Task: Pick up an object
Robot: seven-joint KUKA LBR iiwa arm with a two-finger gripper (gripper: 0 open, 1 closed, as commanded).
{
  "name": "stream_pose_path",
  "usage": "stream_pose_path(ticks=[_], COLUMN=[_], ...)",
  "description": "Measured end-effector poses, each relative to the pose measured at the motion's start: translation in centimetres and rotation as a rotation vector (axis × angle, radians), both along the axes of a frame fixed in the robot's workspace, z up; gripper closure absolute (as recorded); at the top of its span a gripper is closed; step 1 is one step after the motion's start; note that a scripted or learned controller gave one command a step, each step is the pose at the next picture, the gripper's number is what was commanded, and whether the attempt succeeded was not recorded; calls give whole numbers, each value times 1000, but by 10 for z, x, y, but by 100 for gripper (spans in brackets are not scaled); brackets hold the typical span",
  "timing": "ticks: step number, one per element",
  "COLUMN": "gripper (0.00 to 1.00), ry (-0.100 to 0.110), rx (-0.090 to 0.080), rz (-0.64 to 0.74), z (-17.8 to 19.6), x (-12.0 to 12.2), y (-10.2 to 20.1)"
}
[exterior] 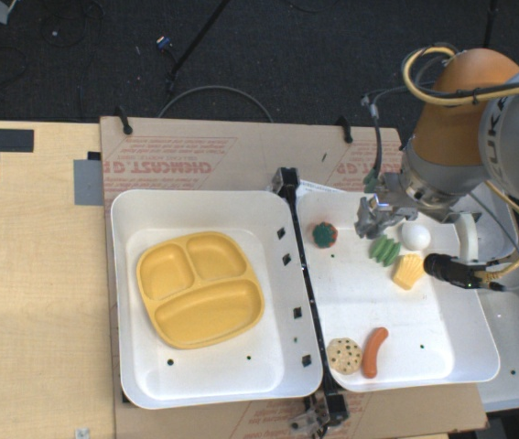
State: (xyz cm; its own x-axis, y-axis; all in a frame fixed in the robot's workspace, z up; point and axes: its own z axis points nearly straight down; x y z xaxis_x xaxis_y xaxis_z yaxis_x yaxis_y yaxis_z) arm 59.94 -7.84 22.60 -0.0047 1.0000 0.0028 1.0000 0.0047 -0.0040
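Currently tool (375, 219) sits low over right bin (460, 359), just above the green toy (385, 250) beside white ball (415, 236); can't tell its state.

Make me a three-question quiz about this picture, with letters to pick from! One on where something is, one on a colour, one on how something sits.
1. Where is the cookie?
A. right bin, near corner
B. on the tray
C. on the floor

2. What colour is the divided tray?
A. blue
B. yellow
C. red

3. How does the tray sit?
A. flat in the left bin
B. standing on edge
C. held in the air

Answers: 1 A, it lies beside the sausage. 2 B, it is all yellow. 3 A, its compartments face up.
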Motion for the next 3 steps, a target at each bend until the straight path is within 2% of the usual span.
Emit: stream_pose_path(ticks=[1,2,3], gripper=[100,100,100], ry=[1,2,-1], rx=[1,0,-1], rz=[1,0,2], z=[9,-3,8], x=[-9,-19,-25], y=[58,106,158])
